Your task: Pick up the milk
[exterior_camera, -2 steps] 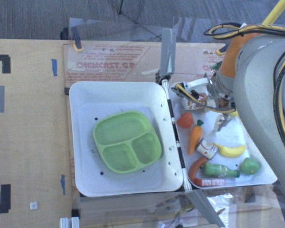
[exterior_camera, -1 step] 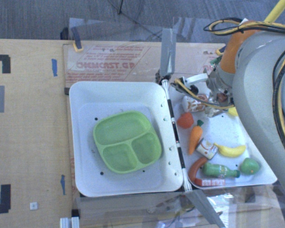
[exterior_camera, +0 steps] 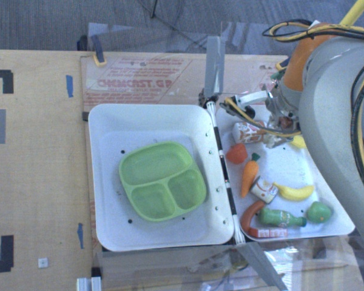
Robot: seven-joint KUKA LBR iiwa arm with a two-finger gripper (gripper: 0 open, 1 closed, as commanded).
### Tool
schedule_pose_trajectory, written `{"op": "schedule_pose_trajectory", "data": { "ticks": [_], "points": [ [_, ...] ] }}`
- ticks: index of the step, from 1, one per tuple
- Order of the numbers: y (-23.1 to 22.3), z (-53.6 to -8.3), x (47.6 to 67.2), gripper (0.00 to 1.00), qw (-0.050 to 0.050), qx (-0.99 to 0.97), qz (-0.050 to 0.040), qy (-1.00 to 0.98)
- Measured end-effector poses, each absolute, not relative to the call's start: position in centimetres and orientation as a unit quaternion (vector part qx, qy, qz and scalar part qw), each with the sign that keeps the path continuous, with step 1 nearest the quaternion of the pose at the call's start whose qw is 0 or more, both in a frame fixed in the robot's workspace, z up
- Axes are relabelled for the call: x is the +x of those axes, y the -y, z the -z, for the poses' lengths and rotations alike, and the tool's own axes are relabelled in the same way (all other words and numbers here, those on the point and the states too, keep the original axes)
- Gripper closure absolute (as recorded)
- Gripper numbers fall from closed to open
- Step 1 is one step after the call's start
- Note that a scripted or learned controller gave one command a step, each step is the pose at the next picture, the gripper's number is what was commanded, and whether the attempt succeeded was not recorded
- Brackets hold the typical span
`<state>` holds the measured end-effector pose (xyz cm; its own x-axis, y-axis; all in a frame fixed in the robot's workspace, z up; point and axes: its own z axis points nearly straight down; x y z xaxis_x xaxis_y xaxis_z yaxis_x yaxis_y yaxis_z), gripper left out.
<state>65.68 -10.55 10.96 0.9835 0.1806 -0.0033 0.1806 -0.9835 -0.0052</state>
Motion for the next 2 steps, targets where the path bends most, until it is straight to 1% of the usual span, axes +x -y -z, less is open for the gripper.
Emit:
{"op": "schedule_pose_trajectory", "data": {
  "ticks": [1, 2],
  "points": [
    [11.0, -10.2, 64.7, 0.0, 0.004, -0.996, -0.0216, 0.087],
    [10.8, -9.0, 64.8, 0.0, 0.001, -0.994, -0.0216, 0.107]
  ]
}}
